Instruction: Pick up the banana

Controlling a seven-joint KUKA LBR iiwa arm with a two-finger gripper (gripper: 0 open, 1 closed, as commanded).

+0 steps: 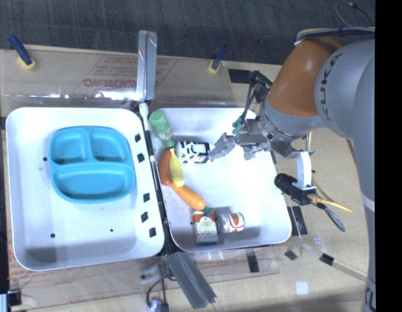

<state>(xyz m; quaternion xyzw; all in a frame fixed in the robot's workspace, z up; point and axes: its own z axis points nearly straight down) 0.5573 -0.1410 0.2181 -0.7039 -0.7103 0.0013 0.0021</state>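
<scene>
We see two white bins side by side on the bench, with a dark divider between them. The left bin (32, 239) holds a blue sectioned plate (91, 163), with bare floor around it on every side. The right bin (265, 200) is more crowded along its left wall, while its middle and right floor lie open.

The banana (176, 166) lies near the right bin's left wall, short and yellow, running roughly top to bottom. An orange-red sausage-like piece (164, 169) touches its left side, a carrot (189, 196) lies just below it, and a green bottle (160, 126) stands above it. A black-and-white box (193, 151) sits just to the banana's upper right. Two cans (217, 225) rest near the bin's front wall.

The gripper (221, 147) hangs over the bin's upper middle, pointing left toward the black-and-white box, to the right of the banana and apart from it. We cannot tell how it is set; nothing shows in its grasp.
</scene>
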